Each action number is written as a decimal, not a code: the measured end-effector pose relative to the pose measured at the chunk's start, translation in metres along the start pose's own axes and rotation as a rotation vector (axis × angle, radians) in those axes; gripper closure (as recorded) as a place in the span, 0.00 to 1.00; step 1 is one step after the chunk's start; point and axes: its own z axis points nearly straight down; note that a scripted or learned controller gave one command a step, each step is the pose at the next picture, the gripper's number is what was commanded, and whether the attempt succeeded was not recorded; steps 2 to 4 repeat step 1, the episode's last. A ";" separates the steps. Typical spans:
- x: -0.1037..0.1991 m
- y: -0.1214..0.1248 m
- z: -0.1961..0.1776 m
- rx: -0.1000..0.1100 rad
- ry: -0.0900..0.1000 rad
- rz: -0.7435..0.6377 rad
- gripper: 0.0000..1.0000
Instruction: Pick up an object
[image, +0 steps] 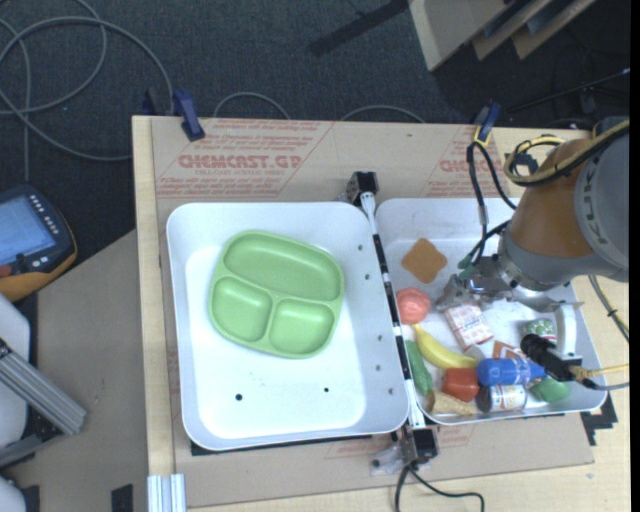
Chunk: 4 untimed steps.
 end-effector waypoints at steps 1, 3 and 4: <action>0.078 0.034 -0.091 -0.001 0.002 -0.004 1.00; 0.078 0.034 -0.091 -0.001 0.002 -0.004 1.00; 0.078 0.034 -0.091 -0.001 0.002 -0.004 1.00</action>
